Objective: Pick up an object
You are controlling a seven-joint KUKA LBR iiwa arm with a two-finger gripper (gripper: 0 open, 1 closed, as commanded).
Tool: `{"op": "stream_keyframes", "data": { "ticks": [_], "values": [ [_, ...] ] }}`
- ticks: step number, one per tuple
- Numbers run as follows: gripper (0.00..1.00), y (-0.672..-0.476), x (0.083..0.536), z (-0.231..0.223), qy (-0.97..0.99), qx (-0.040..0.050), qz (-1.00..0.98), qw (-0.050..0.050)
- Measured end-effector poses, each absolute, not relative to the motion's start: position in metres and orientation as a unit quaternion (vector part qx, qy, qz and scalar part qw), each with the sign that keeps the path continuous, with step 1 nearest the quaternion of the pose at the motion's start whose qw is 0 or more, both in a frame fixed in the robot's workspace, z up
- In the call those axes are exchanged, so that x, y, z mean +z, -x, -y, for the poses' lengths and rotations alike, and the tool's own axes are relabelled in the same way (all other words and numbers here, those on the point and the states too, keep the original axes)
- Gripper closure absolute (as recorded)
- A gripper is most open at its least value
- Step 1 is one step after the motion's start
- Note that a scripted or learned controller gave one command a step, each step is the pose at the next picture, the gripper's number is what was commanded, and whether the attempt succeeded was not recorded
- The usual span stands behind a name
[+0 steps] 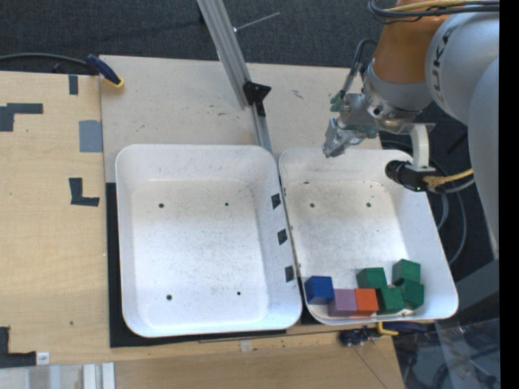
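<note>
1. Up top: grey two-finger gripper (335,146) over far rim of right shallow white bin (422,217); grip state can't tell.
2. Small coloured cubes (366,292) clustered in near corner, well apart from gripper.

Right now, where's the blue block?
The small blue cube-shaped block sits in the right white bin, at its near-left corner, leftmost of the block cluster, beside the purple block.

Blocks (369,292) in right bin's (340,217) near corner, tool (334,147) behind
</note>
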State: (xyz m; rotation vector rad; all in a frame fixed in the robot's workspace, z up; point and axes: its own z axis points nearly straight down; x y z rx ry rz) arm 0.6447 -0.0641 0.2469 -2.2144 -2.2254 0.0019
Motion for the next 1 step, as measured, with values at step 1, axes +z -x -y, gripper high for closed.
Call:
{"op": "stream_keyframes", "data": {
  "ticks": [1],
  "values": [
    [1.0,-0.6379,0.2516,0.0169,0.705,0.0002,0.709,0.001]
  ]
}}
